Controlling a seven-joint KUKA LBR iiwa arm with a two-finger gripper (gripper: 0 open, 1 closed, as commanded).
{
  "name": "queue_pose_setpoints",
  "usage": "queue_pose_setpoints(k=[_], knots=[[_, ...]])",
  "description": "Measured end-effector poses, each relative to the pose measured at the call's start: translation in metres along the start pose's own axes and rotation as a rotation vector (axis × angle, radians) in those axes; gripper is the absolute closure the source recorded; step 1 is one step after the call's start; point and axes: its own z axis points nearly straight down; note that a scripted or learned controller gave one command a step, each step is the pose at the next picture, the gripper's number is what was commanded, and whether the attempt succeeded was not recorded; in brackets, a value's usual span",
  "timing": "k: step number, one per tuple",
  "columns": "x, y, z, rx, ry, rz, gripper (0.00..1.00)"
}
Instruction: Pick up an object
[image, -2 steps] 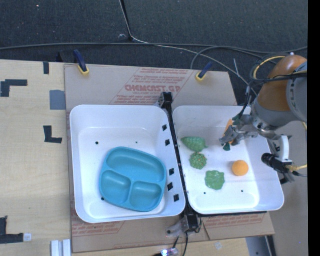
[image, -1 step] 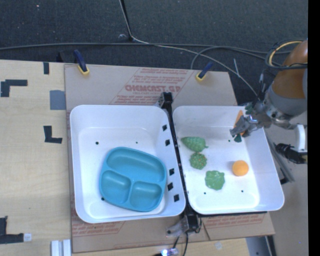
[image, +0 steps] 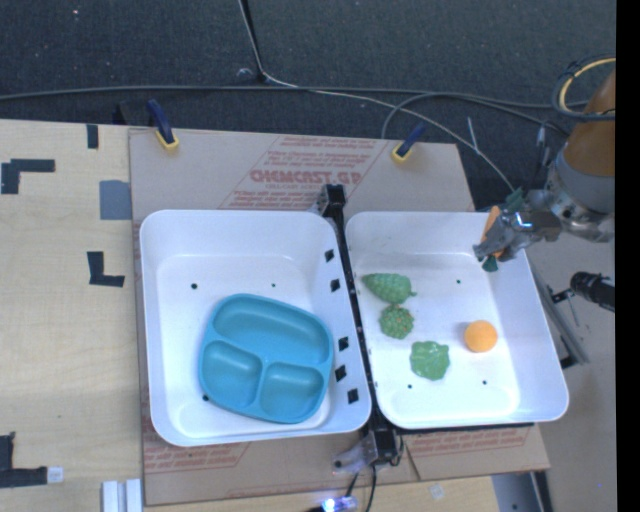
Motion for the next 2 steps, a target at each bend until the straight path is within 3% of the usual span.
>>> queue_pose_setpoints(k=[1, 2], knots=[[0.001, 0.001, -0.031, 0.002, 0.001, 0.0, 1.0], [0.044, 0.012, -0.026, 0.004, 0.001, -0.003, 1.0]])
